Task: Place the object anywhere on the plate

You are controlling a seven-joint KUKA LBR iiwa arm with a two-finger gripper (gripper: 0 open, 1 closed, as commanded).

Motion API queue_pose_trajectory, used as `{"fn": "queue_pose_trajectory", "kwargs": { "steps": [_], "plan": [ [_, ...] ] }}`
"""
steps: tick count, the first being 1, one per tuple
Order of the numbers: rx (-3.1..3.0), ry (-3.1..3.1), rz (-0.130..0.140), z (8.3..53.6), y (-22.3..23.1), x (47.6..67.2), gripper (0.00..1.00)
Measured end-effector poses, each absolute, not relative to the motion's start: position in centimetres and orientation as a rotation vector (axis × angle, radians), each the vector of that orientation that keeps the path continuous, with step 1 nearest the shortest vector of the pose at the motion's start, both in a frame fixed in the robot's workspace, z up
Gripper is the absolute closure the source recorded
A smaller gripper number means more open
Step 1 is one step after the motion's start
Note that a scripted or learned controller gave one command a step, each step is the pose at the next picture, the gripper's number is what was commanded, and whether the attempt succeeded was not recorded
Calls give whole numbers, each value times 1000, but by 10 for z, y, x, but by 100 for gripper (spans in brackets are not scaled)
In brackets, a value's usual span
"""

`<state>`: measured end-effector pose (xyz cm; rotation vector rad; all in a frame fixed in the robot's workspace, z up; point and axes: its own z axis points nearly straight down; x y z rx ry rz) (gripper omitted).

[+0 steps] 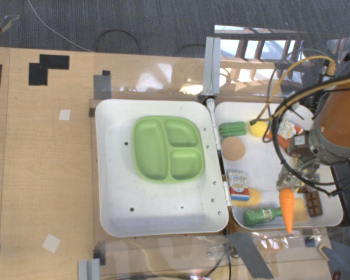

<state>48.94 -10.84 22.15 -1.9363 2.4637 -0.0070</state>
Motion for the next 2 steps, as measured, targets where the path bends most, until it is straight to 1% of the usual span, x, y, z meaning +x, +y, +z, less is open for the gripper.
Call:
{"fn": "queue_pose_trajectory", "kwargs": {
  "steps": [1,2],
  "plan": [
    [-2042,2373,-10,187,-44,491,100],
    [-2481,1910,-10,186,9,490,100]
  ]
}}
